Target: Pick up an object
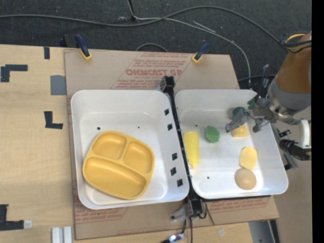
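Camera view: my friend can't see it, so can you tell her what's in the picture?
The robot's hand hovers over a small yellow piece in the right white bin, which also holds a green lump, a long yellow thing, a pale yellow piece and a tan egg shape. The left bin holds a yellow divided plate.

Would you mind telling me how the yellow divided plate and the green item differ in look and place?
The yellow divided plate is large, flat and smooth, with three compartments; the green item is small, lumpy and rounded. The plate lies in the left bin, the green item in the right bin, beside a long yellow piece. Both rest on a white bin floor.
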